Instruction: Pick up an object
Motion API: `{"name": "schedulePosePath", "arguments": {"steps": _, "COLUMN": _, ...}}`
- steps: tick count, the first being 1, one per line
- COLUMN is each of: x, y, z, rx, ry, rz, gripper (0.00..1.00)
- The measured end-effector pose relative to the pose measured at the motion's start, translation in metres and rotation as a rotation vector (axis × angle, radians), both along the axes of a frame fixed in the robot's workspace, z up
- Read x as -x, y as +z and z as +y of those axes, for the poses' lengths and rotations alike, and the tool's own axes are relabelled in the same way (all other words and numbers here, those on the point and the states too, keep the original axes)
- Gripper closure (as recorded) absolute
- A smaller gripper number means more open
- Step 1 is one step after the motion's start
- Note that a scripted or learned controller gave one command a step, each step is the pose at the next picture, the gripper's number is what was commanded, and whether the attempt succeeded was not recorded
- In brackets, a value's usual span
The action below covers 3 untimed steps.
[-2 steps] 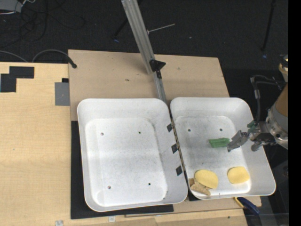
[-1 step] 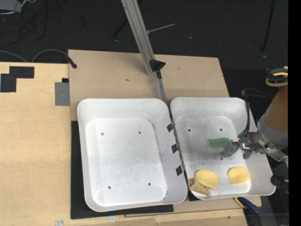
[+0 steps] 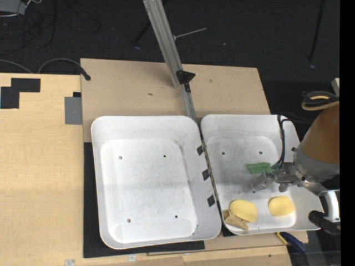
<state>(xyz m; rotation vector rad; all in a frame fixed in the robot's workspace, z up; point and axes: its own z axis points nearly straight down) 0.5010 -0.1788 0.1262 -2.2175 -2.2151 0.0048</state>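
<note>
Reaching into the right bin (image 3: 244, 127), your gripper (image 3: 267, 176) sits at a green object (image 3: 258, 167); you cannot tell whether it grips. Two yellow lumps (image 3: 243, 210) lie nearer the front rim. A shallow bite could let the green piece slip free.

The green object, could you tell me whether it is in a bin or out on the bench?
In: the green object lies on the right bin's floor.

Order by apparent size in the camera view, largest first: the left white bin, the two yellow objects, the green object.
1. Left white bin
2. Two yellow objects, one and the other: they look alike in size, so I do not rank them
3. Green object, partly hidden
</note>
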Motion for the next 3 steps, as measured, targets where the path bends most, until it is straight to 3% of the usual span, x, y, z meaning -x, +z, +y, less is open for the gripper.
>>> {"name": "schedulePosePath", "arguments": {"steps": 1, "x": 0.0, "y": 0.012, "z": -0.002, "rx": 0.001, "ry": -0.005, "rz": -0.003, "gripper": 1.0}}
{"name": "schedulePosePath", "arguments": {"steps": 2, "x": 0.001, "y": 0.074, "z": 0.001, "rx": 0.003, "ry": 0.002, "rz": -0.01, "gripper": 1.0}}
{"name": "schedulePosePath", "arguments": {"steps": 3, "x": 0.001, "y": 0.083, "z": 0.001, "rx": 0.003, "ry": 0.002, "rz": -0.007, "gripper": 1.0}}
